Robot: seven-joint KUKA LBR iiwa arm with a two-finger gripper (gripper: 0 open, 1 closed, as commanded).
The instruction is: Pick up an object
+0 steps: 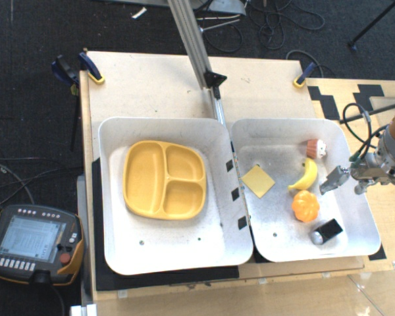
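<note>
In the right bin (276, 137) lie a yellow banana (305, 176), an orange fruit (305, 207), a flat yellow square (258, 181), a small red and white piece (316, 149) and a black and silver object (326, 232). My gripper (347, 180) hangs over the right bin's right edge, to the right of the banana. Its fingers stand open and hold nothing.
The left bin (118, 242) holds a yellow divided tray (164, 179). A metal pole (192, 35) slants over the bench from the top. A teach pendant (31, 242) lies at the lower left. Cables (359, 120) trail near the arm at the right.
</note>
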